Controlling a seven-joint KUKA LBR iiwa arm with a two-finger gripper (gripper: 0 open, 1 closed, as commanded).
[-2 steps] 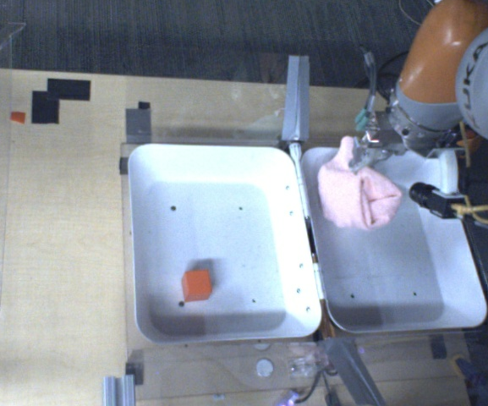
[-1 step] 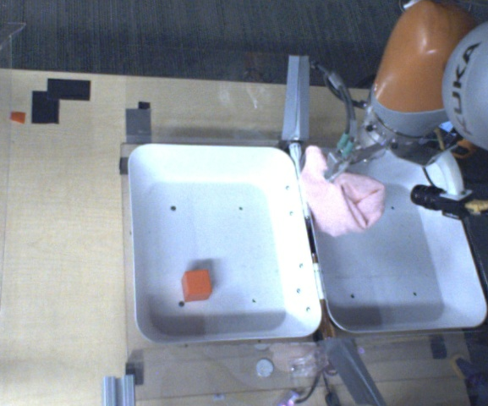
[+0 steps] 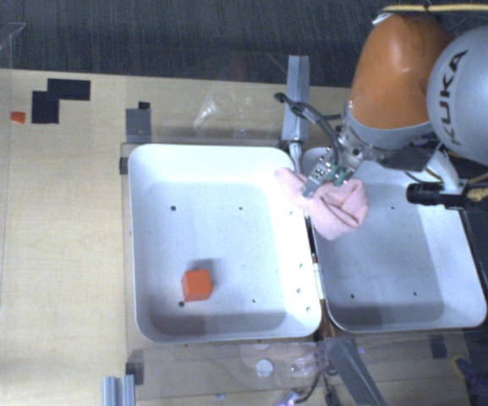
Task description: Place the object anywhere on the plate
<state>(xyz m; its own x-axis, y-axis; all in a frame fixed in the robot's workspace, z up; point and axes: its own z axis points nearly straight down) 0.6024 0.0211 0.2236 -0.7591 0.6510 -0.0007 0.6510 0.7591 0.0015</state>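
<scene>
A small orange cube [image 3: 197,285] lies in the left bin [image 3: 218,176], towards its front left. A pink plate [image 3: 338,207] sits tilted at the back of the right bin [image 3: 413,277], its left edge reaching over the rim between the two bins. My gripper [image 3: 318,178] hangs directly over the plate's upper left part, close to it or touching it, and far from the cube. The wrist and the orange band hide the back of the plate.
The raised rim [image 3: 311,244] between the bins runs just below the gripper. A grey post [image 3: 297,100] stands behind the bins. Black cables [image 3: 434,194] cross the right bin's far right. Black and orange markers [image 3: 53,100] lie on the bench at the far left.
</scene>
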